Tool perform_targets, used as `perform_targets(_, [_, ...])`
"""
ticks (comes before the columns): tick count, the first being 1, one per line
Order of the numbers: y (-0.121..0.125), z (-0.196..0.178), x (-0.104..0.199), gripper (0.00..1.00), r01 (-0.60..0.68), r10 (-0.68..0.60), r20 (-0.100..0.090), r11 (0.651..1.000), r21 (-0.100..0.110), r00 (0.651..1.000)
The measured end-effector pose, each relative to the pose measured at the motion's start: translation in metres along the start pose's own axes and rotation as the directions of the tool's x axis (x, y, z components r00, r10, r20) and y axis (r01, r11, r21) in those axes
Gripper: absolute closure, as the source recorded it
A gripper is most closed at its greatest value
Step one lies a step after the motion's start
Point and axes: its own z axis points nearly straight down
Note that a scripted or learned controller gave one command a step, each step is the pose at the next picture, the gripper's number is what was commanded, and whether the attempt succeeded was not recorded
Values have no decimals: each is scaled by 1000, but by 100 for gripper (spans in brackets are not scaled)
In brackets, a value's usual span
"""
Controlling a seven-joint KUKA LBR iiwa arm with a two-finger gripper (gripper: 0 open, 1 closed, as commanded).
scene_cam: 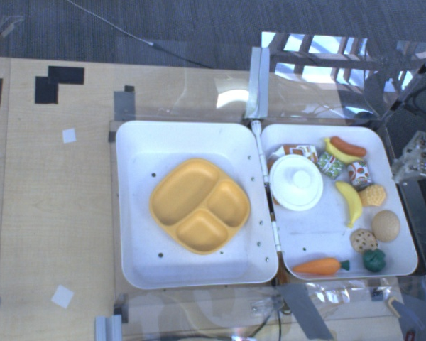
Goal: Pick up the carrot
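STEP: approach | claw (414, 159) parked at right bin (405, 258) rim, state cannot be told | carrot (317, 266) located below-left of claw, long axis left-right

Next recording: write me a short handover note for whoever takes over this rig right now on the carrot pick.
Gripper: at the right bin's right edge, outside its rim, nothing seen between its fingers; open or shut can't be told.
Carrot: lying flat along the right bin's near wall, green tip pointing toward the broccoli. A cookie sits just above that end.
Yellow tray: in the left bin.
Done: nothing; carrot not yet grasped.
Left: bring the gripper over the carrot, descend, grip, lift.
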Motion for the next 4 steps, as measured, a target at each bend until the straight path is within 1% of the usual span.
perform_targets(1, [-8,-35,-19,100,227,-227,-10,974,-3,974])
perform_targets(2, [1,-73,-53,100,506,-506,-7,863,-6,863])
perform_targets(3, [-7,123,2,100,584,-585,-18,811,-17,811])
perform_targets(4, [-16,15,12,100,551,-551,-5,834,-3,834])
